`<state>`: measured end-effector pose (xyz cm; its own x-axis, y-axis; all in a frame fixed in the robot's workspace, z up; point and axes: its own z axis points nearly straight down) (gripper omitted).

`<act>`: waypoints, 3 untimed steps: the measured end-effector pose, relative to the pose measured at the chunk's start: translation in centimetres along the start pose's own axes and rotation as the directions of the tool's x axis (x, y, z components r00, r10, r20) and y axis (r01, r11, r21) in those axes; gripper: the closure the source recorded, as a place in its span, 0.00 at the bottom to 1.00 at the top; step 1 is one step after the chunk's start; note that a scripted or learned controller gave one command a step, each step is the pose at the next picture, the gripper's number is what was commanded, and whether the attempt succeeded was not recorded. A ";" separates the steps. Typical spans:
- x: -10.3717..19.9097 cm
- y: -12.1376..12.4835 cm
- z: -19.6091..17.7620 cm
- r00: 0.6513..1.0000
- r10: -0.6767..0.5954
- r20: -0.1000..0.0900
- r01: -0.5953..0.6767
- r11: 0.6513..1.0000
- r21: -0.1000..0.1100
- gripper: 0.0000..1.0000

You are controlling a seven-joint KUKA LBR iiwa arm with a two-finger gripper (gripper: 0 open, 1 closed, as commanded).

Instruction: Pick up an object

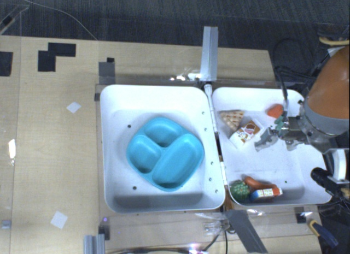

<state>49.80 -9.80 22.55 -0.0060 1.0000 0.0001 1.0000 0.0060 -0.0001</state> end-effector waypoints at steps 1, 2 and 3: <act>-0.8 -0.3 1.2 1.000 0.027 0.000 -0.027 1.000 -0.001 0.00; -0.4 8.1 7.4 1.000 -0.016 0.000 0.016 1.000 0.000 0.00; -4.0 16.9 9.3 0.995 0.098 0.001 -0.098 0.995 -0.002 0.00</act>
<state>66.74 -13.74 13.21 0.0919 0.9958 -0.0009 0.9958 -0.0919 0.0021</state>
